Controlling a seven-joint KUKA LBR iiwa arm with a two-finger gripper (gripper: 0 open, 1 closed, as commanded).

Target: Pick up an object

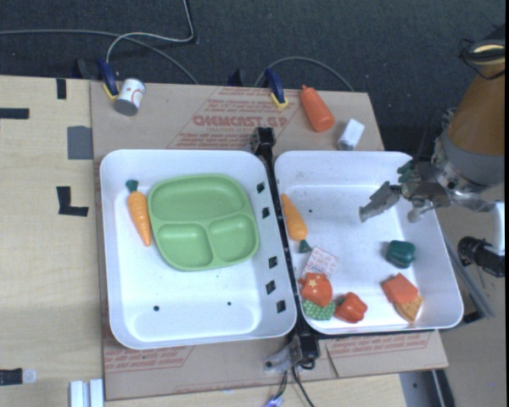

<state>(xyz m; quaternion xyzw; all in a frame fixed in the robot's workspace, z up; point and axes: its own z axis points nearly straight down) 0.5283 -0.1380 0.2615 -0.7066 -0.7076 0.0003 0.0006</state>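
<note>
Camera view: the grey arm with the orange band (483, 121) reaches in from the right and sits over the right-hand shallow white bin (339, 181), near its upper right corner. The two-finger gripper (396, 201) points toward the bin's middle, its fingers spread apart with nothing between them; one long finger (378, 202) angles down and left, the shorter one (418, 210) sits just beside the wrist. Nearest candidate for the pick: a small dark-green rounded toy (399, 252), lying on the bin floor below the gripper and slightly to its right, apart from it, clear of neighbours. Compact shape, no marked long axis that I can make out. Further down near the bin's lower right corner, an orange wedge-shaped toy (403, 296). Along the lower edge, a red pepper-like toy (350, 309) and a red strawberry-like toy (316, 291), the two close together. A small orange carrot toy (293, 219) lies against the left wall, long axis running up-down, well apart from the gripper. Judgement: the green toy is the likeliest target; the move needs a short shift down-frame, then a descent.
</note>
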